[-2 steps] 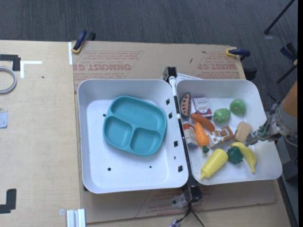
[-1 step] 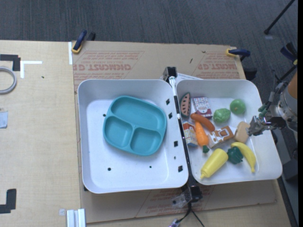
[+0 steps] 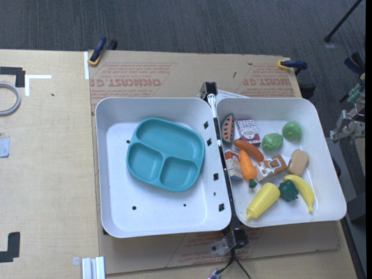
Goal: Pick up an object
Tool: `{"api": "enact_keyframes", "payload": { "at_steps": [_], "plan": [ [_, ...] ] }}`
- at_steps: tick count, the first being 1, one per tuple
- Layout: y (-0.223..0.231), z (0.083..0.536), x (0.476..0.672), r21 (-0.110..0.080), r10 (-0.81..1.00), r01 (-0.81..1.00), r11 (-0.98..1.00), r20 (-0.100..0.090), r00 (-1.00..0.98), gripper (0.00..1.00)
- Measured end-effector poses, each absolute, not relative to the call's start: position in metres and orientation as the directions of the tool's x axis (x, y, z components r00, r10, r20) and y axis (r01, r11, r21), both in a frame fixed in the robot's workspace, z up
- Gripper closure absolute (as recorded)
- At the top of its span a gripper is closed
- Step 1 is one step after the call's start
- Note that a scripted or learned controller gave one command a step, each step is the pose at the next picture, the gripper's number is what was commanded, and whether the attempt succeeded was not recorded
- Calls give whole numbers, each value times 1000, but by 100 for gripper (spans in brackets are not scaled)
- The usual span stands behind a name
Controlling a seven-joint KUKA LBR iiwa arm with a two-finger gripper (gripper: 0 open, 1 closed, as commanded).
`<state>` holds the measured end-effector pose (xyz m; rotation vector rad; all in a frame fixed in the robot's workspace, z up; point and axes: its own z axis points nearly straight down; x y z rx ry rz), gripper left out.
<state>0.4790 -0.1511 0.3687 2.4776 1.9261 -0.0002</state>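
Left bin (image 3: 110, 214): holds a teal divided plate (image 3: 165, 154).
Right bin (image 3: 325, 202): toy food beside that plate, namely carrot (image 3: 247, 164), yellow corn (image 3: 263, 200), banana (image 3: 305, 192), two green balls, a sausage, a potato and small cartons.
Gripper: state cannot be told.
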Motion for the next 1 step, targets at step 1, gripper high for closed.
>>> {"api": "enact_keyframes", "payload": {
  "at_steps": [1],
  "plan": [
    [-151,378,480,5,970,970,-241,-5,241,100]
  ]
}}
